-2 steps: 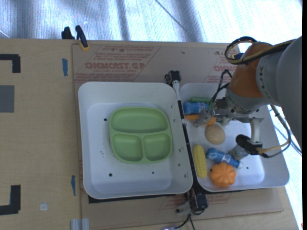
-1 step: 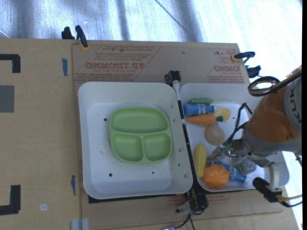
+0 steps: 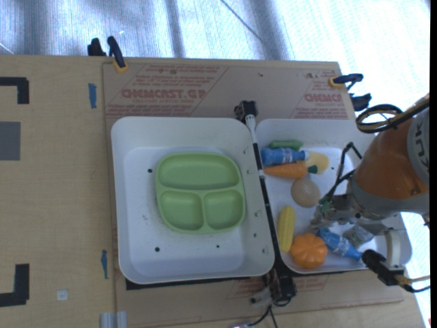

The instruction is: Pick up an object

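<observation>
The right bin (image 3: 273,130) holds several toy foods. A green pod (image 3: 285,144), a blue bottle (image 3: 282,156), an orange carrot (image 3: 287,171) and a yellow lemon (image 3: 318,161) lie along its far side. A beige ball (image 3: 305,192) sits mid-bin, with a corn cob (image 3: 285,227) and an orange pumpkin (image 3: 308,250) nearer the front. A second small blue bottle (image 3: 339,243) lies right of the pumpkin. My gripper (image 3: 330,215) hangs low over the bin's right half, just above that blue bottle and right of the beige ball. The wrist hides what lies beneath it.
The left bin (image 3: 130,203) holds a green divided plate (image 3: 200,191). The arm's grey and orange body (image 3: 386,169) covers the right bin's right edge. Clamps (image 3: 108,48) sit at the board's far corners, and cables (image 3: 374,115) loop at the right.
</observation>
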Available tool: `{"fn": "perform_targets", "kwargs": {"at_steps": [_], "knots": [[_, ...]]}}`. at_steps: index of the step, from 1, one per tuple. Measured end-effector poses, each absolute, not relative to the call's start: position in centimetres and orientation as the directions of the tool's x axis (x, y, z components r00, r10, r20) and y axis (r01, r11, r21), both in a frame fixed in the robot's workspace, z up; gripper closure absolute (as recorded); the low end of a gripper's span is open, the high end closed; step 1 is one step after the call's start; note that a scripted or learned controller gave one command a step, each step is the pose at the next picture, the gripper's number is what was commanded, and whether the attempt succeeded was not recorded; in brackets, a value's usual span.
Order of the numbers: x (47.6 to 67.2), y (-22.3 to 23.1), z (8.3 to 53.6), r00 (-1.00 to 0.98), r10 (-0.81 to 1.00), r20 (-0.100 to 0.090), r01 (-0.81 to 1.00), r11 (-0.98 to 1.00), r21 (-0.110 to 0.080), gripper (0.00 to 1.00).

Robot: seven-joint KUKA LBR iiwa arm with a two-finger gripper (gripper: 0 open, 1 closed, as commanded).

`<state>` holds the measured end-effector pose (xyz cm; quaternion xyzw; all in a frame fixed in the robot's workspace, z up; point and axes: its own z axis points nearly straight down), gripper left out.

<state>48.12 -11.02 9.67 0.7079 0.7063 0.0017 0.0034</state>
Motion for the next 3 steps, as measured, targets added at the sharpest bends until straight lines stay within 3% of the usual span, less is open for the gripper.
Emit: {"fn": "perform_targets", "kwargs": {"at_steps": [1,2,3], "knots": [[48.11,-11.01,9.67,0.002,1.000,-0.002,1.000,-0.002,0.007,0.00],[48.18,-11.01,10.65,0.003,1.000,-0.003,1.000,-0.003,0.009,1.00],[48.17,-11.00,10.64,0.003,1.000,-0.003,1.000,-0.003,0.009,0.00]]}}
